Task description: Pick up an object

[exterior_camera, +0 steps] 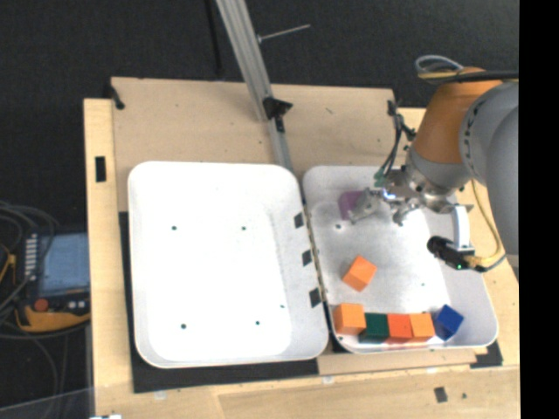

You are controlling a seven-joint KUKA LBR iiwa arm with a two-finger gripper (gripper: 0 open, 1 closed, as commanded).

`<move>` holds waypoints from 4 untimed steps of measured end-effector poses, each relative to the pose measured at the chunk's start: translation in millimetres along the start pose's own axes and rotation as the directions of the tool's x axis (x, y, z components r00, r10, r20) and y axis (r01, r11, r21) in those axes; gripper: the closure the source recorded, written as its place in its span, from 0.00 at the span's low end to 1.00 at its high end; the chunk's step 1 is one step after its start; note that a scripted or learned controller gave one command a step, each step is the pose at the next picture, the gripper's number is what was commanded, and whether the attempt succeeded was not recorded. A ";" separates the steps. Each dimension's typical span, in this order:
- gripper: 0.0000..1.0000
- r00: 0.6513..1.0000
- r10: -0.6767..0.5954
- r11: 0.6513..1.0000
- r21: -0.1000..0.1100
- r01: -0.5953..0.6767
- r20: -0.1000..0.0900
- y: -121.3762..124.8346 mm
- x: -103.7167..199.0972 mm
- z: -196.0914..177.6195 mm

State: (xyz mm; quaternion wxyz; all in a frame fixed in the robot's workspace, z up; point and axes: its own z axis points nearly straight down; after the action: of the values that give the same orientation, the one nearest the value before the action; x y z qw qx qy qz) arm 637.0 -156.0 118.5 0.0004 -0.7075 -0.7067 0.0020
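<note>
Nothing is lifted yet: the gripper (pixel 384 201) (grip state cannot be told) is poised beside the purple block (pixel 350 202).

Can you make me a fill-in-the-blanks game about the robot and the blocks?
1. The blocks lie in the ____ bin.
2. The pincer hovers beside the ____ block.
3. The block at the right end of the bottom row is ____.
4. The lone block mid-bin is ____.

Missing words: right; purple; blue; orange
</note>
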 end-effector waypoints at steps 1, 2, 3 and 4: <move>0.00 1.000 0.002 1.000 -0.002 -0.002 0.000 0.2 -1.5 22.0; 1.00 1.000 0.005 1.000 -0.007 -0.005 0.000 1.4 -2.3 9.1; 1.00 1.000 -0.002 1.000 -0.010 0.002 -0.001 1.0 1.9 -36.9; 1.00 1.000 -0.003 1.000 -0.011 0.003 0.000 -3.5 4.6 -99.3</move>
State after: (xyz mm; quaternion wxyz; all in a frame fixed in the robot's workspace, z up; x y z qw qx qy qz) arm 633.9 -151.2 217.8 -0.0034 -0.7064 -0.7078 -0.0021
